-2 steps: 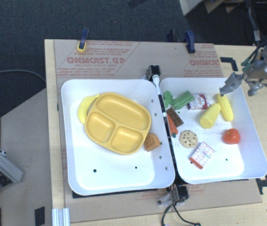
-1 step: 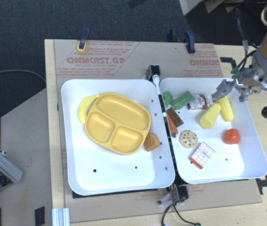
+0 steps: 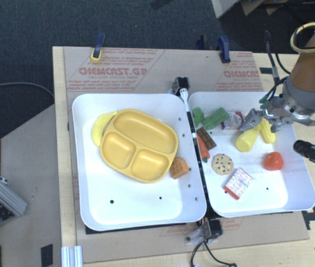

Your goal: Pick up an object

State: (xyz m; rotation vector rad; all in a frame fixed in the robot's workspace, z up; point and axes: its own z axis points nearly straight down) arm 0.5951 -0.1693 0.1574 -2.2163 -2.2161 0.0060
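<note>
Nearest, in the right bin (image 3: 290, 202): a red-and-white packet (image 3: 238, 182) at six o'clock, a cookie (image 3: 222, 163) at nine, a red tomato (image 3: 273, 161) at three. Farther back, a yellow piece (image 3: 247, 139) just beside the gripper (image 3: 261, 118) at one o'clock, green pieces (image 3: 211, 117) at eleven. In the left bin (image 3: 90, 204), a yellow divided tray (image 3: 139, 144) at centre; claw state impossible to tell.

Gripper (image 3: 261, 117) low, arm (image 3: 310, 71) from right
</note>
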